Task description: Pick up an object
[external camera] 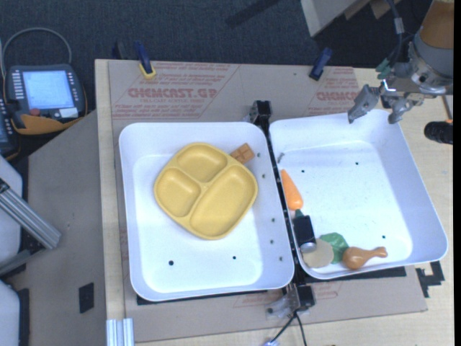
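My gripper (379,109) hangs open above the far edge of the right bin (360,164), with nothing between its two fingers. Along that bin's left wall lies an orange carrot (291,189), and below it a black block (304,229). In the bin's near left corner sit a beige disc (318,254), a green piece (336,242) and a brown drumstick (363,254). A yellow divided plate (207,189) fills the middle of the left bin (158,258), with a small brown block (243,153) at its far right rim.
Both bins rest on a cardboard sheet (180,85) held by blue clamps (146,62) at the back. A teach pendant (45,96) lies off the bench at the far left. A black clip (261,111) joins the bins at the far side.
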You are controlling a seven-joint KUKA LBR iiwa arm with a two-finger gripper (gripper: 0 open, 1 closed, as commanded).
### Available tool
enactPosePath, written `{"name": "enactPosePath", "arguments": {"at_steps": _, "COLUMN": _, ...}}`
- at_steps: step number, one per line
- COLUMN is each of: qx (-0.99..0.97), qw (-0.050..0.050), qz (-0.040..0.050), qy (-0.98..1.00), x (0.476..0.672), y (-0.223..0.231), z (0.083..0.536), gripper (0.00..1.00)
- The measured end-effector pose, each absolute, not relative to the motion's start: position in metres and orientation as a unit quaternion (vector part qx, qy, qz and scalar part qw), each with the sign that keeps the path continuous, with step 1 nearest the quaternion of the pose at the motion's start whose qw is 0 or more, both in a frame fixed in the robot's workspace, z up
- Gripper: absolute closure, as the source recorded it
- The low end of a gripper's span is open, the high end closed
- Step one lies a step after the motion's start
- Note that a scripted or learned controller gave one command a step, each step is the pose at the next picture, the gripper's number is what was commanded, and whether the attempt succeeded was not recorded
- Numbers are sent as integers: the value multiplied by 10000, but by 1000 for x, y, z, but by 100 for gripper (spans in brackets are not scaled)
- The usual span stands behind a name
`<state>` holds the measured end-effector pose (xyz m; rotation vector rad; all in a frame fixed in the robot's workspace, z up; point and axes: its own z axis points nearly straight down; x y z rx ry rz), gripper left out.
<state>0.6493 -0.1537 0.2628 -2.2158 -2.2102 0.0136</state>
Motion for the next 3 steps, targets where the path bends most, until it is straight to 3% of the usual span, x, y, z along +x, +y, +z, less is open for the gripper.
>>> {"name": "enactPosePath", "arguments": {"at_steps": 1, "qx": -7070, "qw": 2, "qz": 2, "qy": -7072, "x": 651, "y": -153, "z": 272, "gripper": 0}}
{"name": "enactPosePath", "arguments": {"at_steps": 2, "qx": -7070, "qw": 21, "qz": 15, "qy": -7072, "x": 645, "y": -145, "z": 219, "gripper": 0}}
{"name": "enactPosePath", "arguments": {"at_steps": 3, "qx": -7066, "qw": 32, "qz": 21, "qy": -7076, "x": 653, "y": -141, "z": 162, "gripper": 0}}
